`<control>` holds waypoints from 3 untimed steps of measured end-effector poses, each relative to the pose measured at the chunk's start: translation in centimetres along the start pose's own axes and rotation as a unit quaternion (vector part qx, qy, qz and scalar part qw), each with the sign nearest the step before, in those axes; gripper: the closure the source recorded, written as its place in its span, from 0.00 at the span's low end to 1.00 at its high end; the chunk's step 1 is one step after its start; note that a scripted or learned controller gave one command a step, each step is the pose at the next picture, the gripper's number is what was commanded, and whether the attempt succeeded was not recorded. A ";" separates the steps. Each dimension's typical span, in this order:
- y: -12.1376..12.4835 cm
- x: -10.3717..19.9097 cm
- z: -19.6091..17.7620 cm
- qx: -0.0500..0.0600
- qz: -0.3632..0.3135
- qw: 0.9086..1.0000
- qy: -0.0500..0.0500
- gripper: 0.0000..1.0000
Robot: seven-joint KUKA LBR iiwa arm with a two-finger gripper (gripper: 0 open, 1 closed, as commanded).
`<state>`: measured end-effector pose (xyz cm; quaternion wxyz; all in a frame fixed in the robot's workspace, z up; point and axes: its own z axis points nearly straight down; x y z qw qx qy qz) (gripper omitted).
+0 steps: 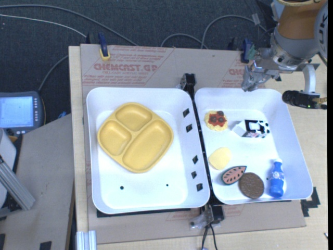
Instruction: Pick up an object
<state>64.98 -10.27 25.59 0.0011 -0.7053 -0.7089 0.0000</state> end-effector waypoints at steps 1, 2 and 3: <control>-0.2 4.6 1.1 0.000 0.001 1.000 0.000 1.00; 1.0 10.6 1.8 -0.001 -0.001 1.000 0.000 1.00; 1.6 16.8 1.7 -0.002 -0.001 1.000 0.000 1.00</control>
